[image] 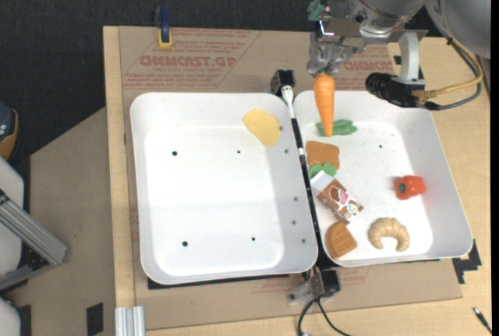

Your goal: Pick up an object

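My gripper (325,69) hangs over the back left corner of the right bin (444,194). It is shut on the wide top end of an orange carrot (325,102), which hangs point down from the fingers. The carrot's tip sits just over a green leafy piece (341,126) on the bin floor. Further objects in the right bin are a brown toast slice (323,153), a brown and white snack packet (340,199), a brown cookie (341,239), a croissant (388,234) and a small red pepper (409,186).
The left bin (156,194) holds a pale yellow piece (262,126) near its back right corner. A black clip (282,81) sits at the back of the divider between the bins. A blue and yellow clamp (164,25) stands on the board's far edge.
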Available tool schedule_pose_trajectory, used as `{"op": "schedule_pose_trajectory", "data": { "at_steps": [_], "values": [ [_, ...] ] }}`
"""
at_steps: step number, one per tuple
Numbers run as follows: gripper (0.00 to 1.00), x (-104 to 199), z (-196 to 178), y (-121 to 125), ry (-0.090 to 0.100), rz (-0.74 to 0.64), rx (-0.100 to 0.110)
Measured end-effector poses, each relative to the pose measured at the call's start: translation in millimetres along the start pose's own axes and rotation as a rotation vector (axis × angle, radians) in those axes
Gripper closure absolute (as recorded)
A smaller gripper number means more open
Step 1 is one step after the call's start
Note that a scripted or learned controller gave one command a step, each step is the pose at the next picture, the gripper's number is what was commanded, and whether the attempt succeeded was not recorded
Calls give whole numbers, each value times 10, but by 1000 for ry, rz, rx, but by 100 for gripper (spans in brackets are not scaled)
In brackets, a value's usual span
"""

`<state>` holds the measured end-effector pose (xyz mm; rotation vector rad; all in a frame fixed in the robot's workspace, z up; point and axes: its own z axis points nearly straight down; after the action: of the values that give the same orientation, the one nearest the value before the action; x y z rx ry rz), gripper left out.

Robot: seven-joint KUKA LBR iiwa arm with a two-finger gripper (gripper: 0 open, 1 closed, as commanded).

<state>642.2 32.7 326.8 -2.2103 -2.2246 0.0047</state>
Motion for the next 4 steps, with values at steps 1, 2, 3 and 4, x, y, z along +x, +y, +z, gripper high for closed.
{"op": "schedule_pose_trajectory", "data": {
  "at_steps": [1, 2, 3, 4],
  "values": [
    [100, 507, 276, 255, -1, 2, -8],
    [100, 24, -46, 200, -3, 10, -11],
    [100, 108, -245, 248, -2, 6, -12],
    [100, -354, -933, 240, -4, 11, -17]
  ]
}}
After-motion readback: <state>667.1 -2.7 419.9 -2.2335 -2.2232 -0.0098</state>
